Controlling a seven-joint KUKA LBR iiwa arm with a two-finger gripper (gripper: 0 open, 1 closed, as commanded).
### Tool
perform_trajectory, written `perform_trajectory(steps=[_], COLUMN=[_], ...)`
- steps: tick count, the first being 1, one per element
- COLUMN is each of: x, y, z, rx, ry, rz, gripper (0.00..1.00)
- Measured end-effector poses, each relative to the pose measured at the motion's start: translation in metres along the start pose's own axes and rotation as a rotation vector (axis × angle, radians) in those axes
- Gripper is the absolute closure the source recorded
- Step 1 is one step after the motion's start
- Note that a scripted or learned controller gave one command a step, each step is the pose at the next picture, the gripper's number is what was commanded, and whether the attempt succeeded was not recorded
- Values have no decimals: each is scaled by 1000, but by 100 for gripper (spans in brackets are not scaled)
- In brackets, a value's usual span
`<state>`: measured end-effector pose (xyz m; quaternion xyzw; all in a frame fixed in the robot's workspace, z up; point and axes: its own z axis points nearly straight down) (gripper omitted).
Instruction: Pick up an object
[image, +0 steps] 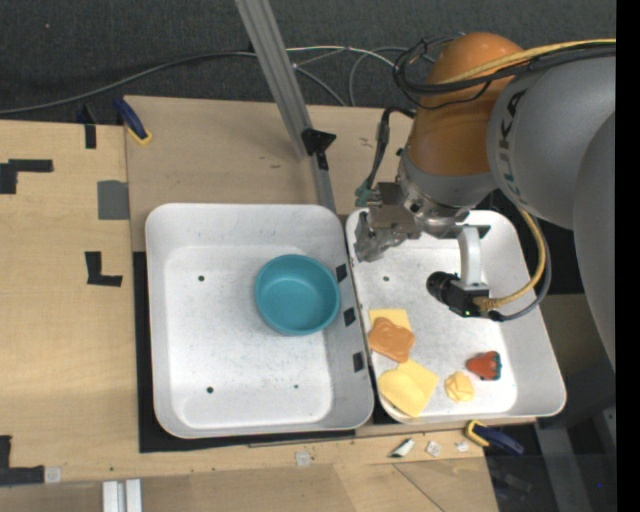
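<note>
- Small white clips (418, 447) and a blue-and-yellow clamp (490, 436) lie on the wooden bench (60, 330) along the near edge, just below the right bin.
- In the right white bin (535, 385), nearest the camera, a pale yellow wedge that looks like toy cheese (408, 387) rests at the front left, with a small pale yellow lump (459, 386) just beside it to the right.
- A small red-and-dark object (484, 366) sits near the lump, toward the bin's right side; what it is cannot be made out.
- An orange toy food piece (391, 339) lies on a yellow slice (392, 321) just behind the cheese wedge, close to the bin's left wall.
- In the left white bin (190, 400), a teal bowl (296, 293) stands upright right of centre, near the wall it shares with the other bin.
- The gripper (375, 238) hangs over the back left corner of the right bin, well apart from the toy foods; whether its fingers are spread or closed cannot be told, and nothing is seen in its grasp.
- A black cylindrical fitting with a yellow cable (462, 292) juts from the wrist over the middle of the right bin.
- The grey arm (560, 130) with its orange band (460, 90) reaches in from the right.
- Farther back, a grey metal pole (285, 85) slants up from the bins' rear junction, black tape marks (100, 268) dot the bench at left, and cables (200, 65) trail across the dark floor beyond.
</note>
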<state>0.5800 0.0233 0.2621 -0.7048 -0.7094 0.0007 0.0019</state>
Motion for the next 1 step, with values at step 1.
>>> perform_trajectory(steps=[1], x=[40], y=[-22], z=[25], rx=[2], ry=[-1], rz=[2], gripper=[100])
